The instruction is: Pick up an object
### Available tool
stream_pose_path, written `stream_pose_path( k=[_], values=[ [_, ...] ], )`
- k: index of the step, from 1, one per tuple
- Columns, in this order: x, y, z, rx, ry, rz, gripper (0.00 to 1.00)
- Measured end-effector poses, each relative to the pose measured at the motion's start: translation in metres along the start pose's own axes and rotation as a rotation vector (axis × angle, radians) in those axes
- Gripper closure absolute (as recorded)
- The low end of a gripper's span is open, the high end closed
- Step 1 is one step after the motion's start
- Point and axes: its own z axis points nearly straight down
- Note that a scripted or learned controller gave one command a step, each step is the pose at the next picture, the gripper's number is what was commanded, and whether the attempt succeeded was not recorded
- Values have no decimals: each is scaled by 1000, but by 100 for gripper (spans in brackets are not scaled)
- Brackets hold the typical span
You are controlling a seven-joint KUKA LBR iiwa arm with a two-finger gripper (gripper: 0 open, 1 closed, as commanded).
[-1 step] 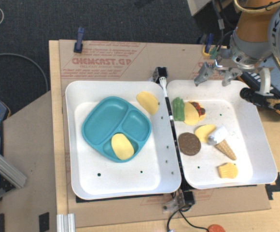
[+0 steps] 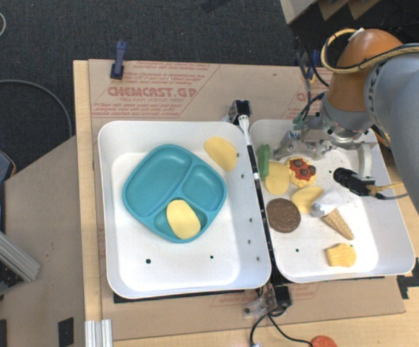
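Cheese wedge [image 2: 340, 255] front of right bin [image 2: 390, 262], board [image 2: 152, 85] w/ "CHEMCAST" print, gripper [image 2: 307, 144] state can't tell

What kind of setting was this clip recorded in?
Probably a robotics lab bench set up for grasping trials. Two white bins hold toy food and a teal divided plate, they sit on a sheet of cardboard, and a robot arm reaches in over dark carpet.

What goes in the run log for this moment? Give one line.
arm: over right bin | gripper: above small pizza toy, nothing seen held | left bin: teal plate with yellow piece
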Motion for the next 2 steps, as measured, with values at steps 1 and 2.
stream_pose_path(
  k=[1,2],
  values=[
    [51,-65,-115,-13,2,-6,0],
    [26,-125,-13,2,2,2,0]
  ],
)
